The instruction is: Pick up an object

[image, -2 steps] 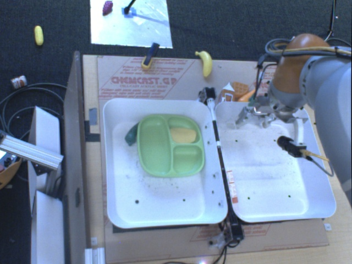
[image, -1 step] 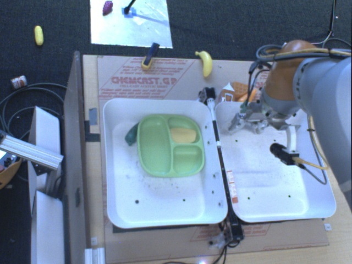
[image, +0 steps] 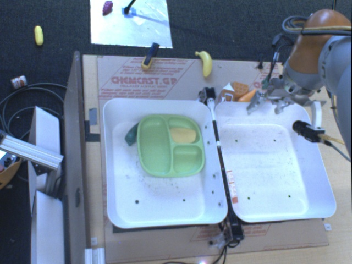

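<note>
A green divided plate [image: 165,147] lies in the left bin [image: 159,208]. A yellow piece [image: 183,135] rests in its upper right compartment. A dark green object [image: 131,134] pokes out from under the plate's left edge. My gripper [image: 267,105] hovers over the far edge of the right bin [image: 275,197], fingers [image: 252,105] apart with nothing between them. Just beyond that edge, left of the gripper, sit an orange piece [image: 247,95] and an orange-and-white item [image: 233,89].
A banana [image: 205,63] and a yellow-and-black tool [image: 149,56] lie on the cardboard behind the bins. A dark stick-like object [image: 215,131] runs along the seam between the bins. On the floor are a yellow object [image: 38,34] and a purple one [image: 107,7].
</note>
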{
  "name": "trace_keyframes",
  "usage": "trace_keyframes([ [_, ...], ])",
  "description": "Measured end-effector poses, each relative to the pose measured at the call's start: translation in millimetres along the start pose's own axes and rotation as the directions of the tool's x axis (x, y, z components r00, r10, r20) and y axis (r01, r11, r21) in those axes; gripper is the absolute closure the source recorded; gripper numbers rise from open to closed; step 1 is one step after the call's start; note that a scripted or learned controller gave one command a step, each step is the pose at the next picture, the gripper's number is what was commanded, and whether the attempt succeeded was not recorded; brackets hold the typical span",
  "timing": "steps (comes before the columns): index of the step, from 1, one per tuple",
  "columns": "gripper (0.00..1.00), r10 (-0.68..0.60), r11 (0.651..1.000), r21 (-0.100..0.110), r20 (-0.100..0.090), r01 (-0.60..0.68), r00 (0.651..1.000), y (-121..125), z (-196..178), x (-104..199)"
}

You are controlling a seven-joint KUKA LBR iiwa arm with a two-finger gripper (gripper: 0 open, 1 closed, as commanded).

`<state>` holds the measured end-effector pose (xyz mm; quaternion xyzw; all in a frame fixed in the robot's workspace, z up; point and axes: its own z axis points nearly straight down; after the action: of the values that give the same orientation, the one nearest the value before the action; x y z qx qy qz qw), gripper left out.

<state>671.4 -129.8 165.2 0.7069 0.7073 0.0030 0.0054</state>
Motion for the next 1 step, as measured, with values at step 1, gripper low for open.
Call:
trace_keyframes([
  [1, 0.00, -0.006, 1.000, 0.014, -0.005, 0.006, 1.000, -5.8, 84.5, 43.4],
])
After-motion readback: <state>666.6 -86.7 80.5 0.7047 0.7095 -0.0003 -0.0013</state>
